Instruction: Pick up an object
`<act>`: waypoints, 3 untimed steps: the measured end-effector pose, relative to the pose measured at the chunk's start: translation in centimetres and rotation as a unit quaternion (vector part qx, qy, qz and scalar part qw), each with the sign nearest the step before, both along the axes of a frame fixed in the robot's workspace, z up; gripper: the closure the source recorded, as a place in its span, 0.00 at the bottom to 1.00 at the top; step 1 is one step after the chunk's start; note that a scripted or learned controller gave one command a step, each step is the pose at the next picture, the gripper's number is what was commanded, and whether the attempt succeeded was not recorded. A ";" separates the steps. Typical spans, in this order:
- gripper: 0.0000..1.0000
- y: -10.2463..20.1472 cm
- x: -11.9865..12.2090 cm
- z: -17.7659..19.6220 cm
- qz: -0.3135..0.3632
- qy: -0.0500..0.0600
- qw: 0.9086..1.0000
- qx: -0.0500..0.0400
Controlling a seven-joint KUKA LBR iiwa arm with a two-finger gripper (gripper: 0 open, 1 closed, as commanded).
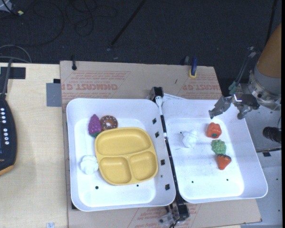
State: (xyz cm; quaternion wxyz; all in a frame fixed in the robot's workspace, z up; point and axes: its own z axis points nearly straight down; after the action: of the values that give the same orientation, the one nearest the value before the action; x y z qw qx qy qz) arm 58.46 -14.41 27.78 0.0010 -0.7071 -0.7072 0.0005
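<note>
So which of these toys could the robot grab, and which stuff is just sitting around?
For the job:
gripper, above the right bin
orange pepper
strawberry
green toy
small white toy
purple toy, donut, white ball in the left bin

Just lying about:
yellow tray
black handset
cardboard sheet

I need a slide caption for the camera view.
Gripper open above right bin, near orange pepper; nothing held.

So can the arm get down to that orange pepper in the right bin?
Probably yes. The gripper hovers just above the orange pepper, nothing lies over it, and the strawberry and white lump sit apart.
</note>
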 end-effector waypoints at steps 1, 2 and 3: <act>0.00 -2.7 -2.2 23.1 0.001 -0.009 1.000 -0.003; 1.00 -2.4 -2.1 23.1 0.005 0.000 1.000 -0.001; 1.00 12.0 0.9 19.6 0.007 0.002 1.000 0.002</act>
State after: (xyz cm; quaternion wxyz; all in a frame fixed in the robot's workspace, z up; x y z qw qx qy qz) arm 59.35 -2.40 47.38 0.0039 -0.7020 -0.7122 0.0000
